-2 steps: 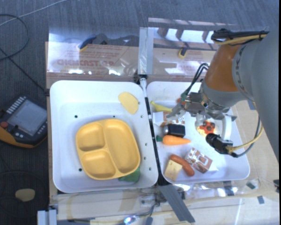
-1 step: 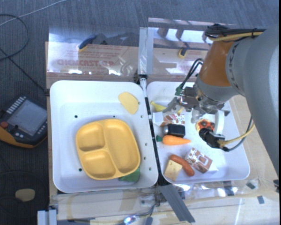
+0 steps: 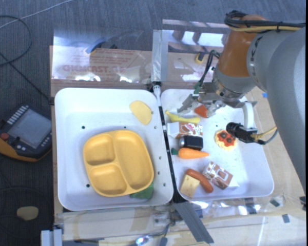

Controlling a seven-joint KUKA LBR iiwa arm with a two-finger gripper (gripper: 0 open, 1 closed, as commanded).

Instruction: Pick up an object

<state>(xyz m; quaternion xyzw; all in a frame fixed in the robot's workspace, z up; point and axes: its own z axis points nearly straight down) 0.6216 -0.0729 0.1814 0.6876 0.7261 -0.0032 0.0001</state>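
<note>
**Robot arm lowers over a bin of toy food**

The grey arm (image 3: 277,60) with its orange band (image 3: 238,45) reaches in over the right-hand white bin (image 3: 256,181), its hand (image 3: 205,105) low at the bin's far end, directly above a small red-orange piece (image 3: 201,111). Whether that piece is between the fingers cannot be told — the wrist and a black cable cover much of the hand, and the fingers' spread is not clear.

All other places here are given from the toy carrot (image 3: 193,154), which lies near the middle of that bin's left side. Touching it on the far side is a small black block (image 3: 193,142), and beyond that a red-and-white packet (image 3: 187,129) whose print is too small to read. Farther still lies a yellow banana-like piece (image 3: 182,118). To the carrot's right sits a round yellow disc with red spots (image 3: 225,139). On the near side of the carrot are a red sausage (image 3: 199,181), a pale yellow wedge (image 3: 190,185) and a brown-and-white carton (image 3: 218,175), its label unreadable.

Left of the carrot, across the bins' shared rim, the left bin (image 3: 72,117) holds a yellow three-compartment plate (image 3: 118,163); a green thing (image 3: 142,192) shows at its near edge, mostly hidden beneath it. A pale yellow oval (image 3: 141,111) lies beyond the plate.

Far to the left, off the worktop on the dark carpet, a handheld control pendant (image 3: 21,132) has a screen that cannot be read. Behind the left bin a clear panel (image 3: 100,65) bears faint reddish lettering — blurred by glare and not legible.
</note>
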